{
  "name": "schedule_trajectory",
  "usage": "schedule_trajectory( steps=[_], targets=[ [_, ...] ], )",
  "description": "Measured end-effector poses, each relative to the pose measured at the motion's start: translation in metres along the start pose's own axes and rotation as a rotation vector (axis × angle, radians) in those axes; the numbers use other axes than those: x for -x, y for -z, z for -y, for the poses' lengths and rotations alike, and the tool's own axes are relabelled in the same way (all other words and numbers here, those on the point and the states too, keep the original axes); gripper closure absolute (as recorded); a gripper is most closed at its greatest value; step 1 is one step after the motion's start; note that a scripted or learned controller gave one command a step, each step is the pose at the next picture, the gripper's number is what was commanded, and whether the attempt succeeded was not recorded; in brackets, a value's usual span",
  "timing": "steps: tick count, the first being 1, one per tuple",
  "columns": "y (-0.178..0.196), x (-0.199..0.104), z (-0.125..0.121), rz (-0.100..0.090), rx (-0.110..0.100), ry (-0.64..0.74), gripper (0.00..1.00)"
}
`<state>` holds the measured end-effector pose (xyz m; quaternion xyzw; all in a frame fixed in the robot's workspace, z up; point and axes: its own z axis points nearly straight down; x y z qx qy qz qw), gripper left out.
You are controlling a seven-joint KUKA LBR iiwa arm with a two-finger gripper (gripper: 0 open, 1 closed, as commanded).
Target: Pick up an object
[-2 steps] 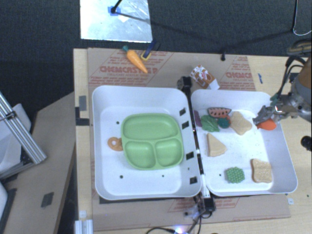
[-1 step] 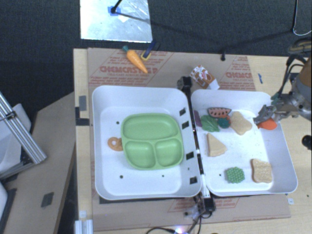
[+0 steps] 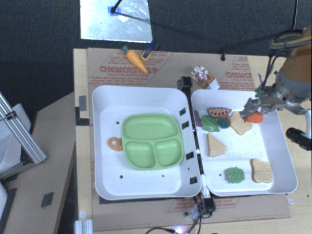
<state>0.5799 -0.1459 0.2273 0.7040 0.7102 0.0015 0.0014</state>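
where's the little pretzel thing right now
The pretzel lies in the left bin, on its white floor just off the left edge of the green divided plate, far from the claw at the right bin.

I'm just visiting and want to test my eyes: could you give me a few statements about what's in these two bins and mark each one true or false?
1. A green divided plate lies in the left bin. True.
2. The carrot lies inside the right bin. False: it lies on the cardboard behind the left bin.
3. A small pretzel sits just left of the plate. True.
4. The gripper is over the left bin. False: it is over the right bin, by an orange-red piece.
5. A green bumpy ball lies near the right bin's front. True.
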Motion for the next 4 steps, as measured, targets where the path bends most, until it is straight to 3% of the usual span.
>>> schedule_trajectory(
  steps=[1, 2, 3, 4],
  targets=[
    [0.009, -0.054, -0.017, -0.001, -0.001, 0.001, 1.00],
    [-0.008, -0.105, -0.028, 0.000, -0.003, -0.002, 1.00],
    [0.005, -0.133, -0.030, -0.001, -0.002, -0.001, 1.00],
    [0.005, -0.136, -0.041, 0.000, -0.001, -0.003, 1.00]
  ],
)
